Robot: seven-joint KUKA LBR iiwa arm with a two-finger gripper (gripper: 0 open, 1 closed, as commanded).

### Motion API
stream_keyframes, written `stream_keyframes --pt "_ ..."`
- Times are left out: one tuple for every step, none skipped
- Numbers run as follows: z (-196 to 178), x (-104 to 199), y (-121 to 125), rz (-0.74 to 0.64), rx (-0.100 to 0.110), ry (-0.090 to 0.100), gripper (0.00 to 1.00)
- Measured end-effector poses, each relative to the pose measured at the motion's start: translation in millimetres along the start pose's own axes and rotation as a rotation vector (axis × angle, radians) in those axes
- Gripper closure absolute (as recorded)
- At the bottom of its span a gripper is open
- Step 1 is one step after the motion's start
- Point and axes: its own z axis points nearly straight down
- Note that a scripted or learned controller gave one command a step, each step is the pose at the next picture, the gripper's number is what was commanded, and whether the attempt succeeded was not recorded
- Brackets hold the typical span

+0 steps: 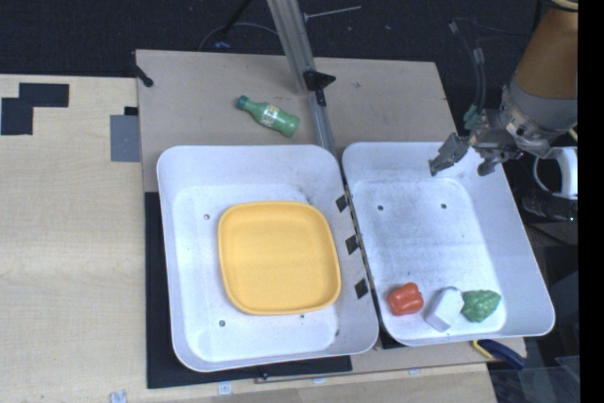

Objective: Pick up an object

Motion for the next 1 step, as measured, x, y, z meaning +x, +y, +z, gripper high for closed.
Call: stream_keyframes --pt "43.9 -3.1 -4.1 0.0 0.004 0.0 0.0"
